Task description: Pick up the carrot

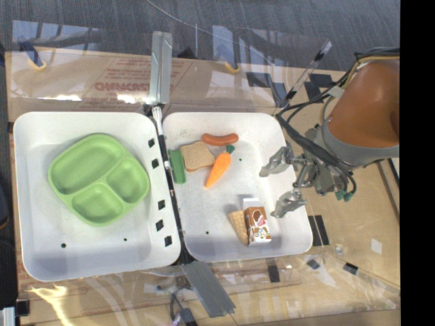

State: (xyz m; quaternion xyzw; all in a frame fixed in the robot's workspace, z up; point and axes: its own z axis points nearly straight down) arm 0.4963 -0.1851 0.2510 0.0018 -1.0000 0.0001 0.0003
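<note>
Grey metal fingers (274,166) stood spread wide apart at the right side of the right bin (204,246), one up near the bin's middle height and the other lower down, with nothing between them. The gripper (281,183) hung over the bin's right edge, and behind it the arm (363,111) rose in a broad orange band with dark cables looping around the wrist.

Well to the left of those fingers lay the carrot (218,170), in the upper middle of the same bin. It was a short, bright orange cone, smooth like a toy, with a small green top at its upper right end and its point aimed down and to the left. Its left side lay just beside a slice of toast (197,156), and a reddish sausage (220,139) lay just above it. A green stick-shaped piece (177,166) rested against the bin's left wall. Lower down, near the bottom finger, sat a small printed carton (256,224) with a tan wedge (238,226) touching its left side.

In the left bin (34,250) lay a light green divided plate (99,178) with three compartments.

Both white bins sat side by side on a wooden bench (367,277) covered with clear plastic sheeting, held with strips of grey tape. Beyond the bench stretched dark grey carpet (81,2).
</note>
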